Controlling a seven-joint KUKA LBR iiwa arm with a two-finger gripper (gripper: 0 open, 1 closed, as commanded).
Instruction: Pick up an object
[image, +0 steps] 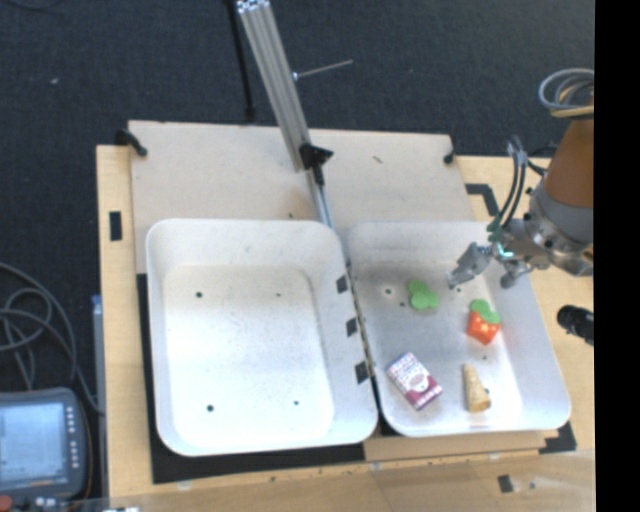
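Observation:
The right bin (400, 255) holds several small items. A green lump (423, 297) lies near its middle. A red strawberry-like toy with a green top (484, 325) sits to the right of it. A pink carton (414, 381) and a tan cone-shaped piece (475, 388) lie near the front. My gripper (487, 278) hangs over the bin's right half, just above the red toy and to the right of the green lump. Its fingers are spread open with nothing between them.
The left bin (170, 300) stands beside the right one, their walls meeting at the centre. A slanted metal post (285, 95) rises from behind the bins. The arm's orange band (572, 170) is at the right edge. A pendant (35, 445) lies at the lower left.

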